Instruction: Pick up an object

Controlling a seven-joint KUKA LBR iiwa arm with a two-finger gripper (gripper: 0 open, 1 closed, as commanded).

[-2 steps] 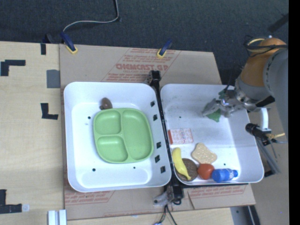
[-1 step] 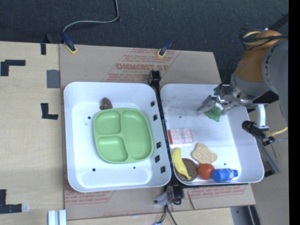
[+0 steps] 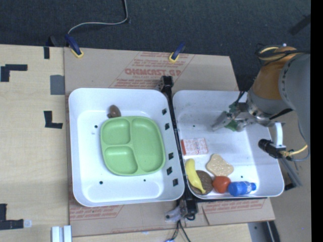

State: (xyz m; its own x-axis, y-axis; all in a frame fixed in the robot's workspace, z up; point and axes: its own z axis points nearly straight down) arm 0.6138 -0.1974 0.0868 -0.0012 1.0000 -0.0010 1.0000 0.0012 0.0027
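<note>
Lighting's pretty even and bright from overhead, no hard spotlight; the two white bins [image 3: 75, 135] run hot, nearly blown out along the rims, so their floors lose detail; shadows are soft and short, just a faint grey smudge under the gripper [image 3: 222, 121] and a thin dark line around the green plate [image 3: 133, 145]; the dark carpet [image 3: 202, 14] up top goes murky; whole frame is a bit soft and low-res, small items at the bin's near edge look mushy.

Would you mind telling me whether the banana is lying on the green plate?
No, the banana lies in the right bin beside the other toy foods, while the green plate sits in the left bin.
</note>
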